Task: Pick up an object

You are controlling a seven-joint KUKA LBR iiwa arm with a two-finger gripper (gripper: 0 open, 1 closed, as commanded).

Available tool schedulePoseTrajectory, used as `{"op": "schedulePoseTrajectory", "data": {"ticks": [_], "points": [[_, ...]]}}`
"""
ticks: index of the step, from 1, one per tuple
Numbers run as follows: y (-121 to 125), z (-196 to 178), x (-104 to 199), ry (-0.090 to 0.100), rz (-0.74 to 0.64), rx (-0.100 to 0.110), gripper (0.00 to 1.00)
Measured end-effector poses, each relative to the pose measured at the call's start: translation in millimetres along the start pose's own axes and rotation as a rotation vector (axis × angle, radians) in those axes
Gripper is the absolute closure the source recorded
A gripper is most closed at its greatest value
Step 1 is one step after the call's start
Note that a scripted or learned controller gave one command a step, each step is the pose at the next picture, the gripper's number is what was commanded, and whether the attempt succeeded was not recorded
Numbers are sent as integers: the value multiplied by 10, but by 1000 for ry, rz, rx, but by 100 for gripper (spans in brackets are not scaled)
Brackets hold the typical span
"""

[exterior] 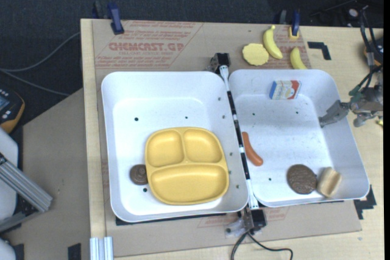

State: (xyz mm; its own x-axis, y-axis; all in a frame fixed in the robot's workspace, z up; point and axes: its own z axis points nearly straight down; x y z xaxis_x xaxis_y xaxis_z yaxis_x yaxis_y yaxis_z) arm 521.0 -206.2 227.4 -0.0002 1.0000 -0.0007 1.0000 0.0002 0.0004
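The right bin (341, 149) holds an orange-red sausage (251, 150) by its left wall. A round brown patty (301, 179) and a tan piece of bread (329, 182) lie side by side at its front right, and a small red, white and blue carton (284, 90) leans near its back wall. In the left bin (116, 131) sits a yellow divided plate (185, 165), with a small brown cookie (139, 175) at the plate's left edge. My gripper (335, 114) hangs over the right bin's right rim, apart from every object, with nothing seen in it.
On the bench behind the right bin lie two yellow bananas (273, 42) (297, 58) and a flat yellow piece (256, 54). Blue clamps (114, 18) (295, 22) stand on the board's back edge. Cables run near the arm at the far right.
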Motion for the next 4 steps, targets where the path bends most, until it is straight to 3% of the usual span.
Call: {"op": "schedulePoseTrajectory", "data": {"ticks": [1,2,3,4], "points": [[576,1500,464,4,-7,4,0],[-477,1432,56,2,9,8,0],[670,1416,172,-2,-7,-9,0],[1498,1415,388,-2,-6,-8,0]]}}
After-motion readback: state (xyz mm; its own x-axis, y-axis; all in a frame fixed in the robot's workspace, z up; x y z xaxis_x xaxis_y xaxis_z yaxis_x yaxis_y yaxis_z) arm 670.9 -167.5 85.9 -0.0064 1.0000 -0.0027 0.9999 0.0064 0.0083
